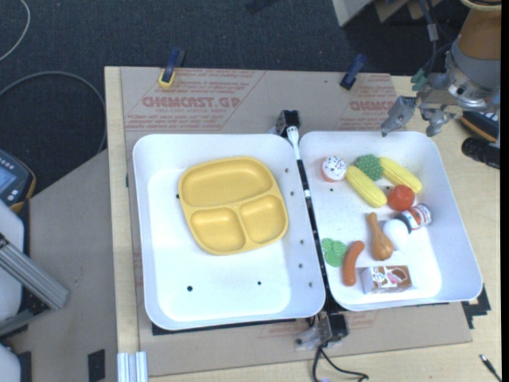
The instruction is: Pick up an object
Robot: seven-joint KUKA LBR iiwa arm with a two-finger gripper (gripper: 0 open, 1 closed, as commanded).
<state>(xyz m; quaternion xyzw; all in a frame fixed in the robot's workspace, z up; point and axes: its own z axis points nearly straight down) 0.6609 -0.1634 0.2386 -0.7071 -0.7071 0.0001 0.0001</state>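
Hovering above the far right corner of the right bin [457, 213], the gripper [414, 116] hangs with its two fingers spread apart and nothing between them. The grey wrist and orange band of the arm [477, 34] rise behind it toward the upper right of the view.

Taking the right bin as the landmark, every candidate object lies inside it. Nearest the gripper, in the bin's far half, sit two yellow corn cobs [382, 180] with a green leafy piece [367, 165] tucked between their far ends, and a small white spotted ball [334, 168] toward the bin's far left. A red tomato [402, 197] rests just beside the corn. Toward the bin's middle lie a drumstick [380, 237] and a white egg-like piece [395, 230]; at the near left are a green piece [335, 251] and an orange sausage [351, 263], with a small printed carton [386, 278] at the near edge. Left of this bin, the other bin [151, 237] holds a yellow divided plate [232, 204].

This looks like the approach step, with no pick begun. The next move calls for travelling inward over the bin, settling on one item, lining the fingers across it and descending; the clustered corn and tomato may crowd a grasp.
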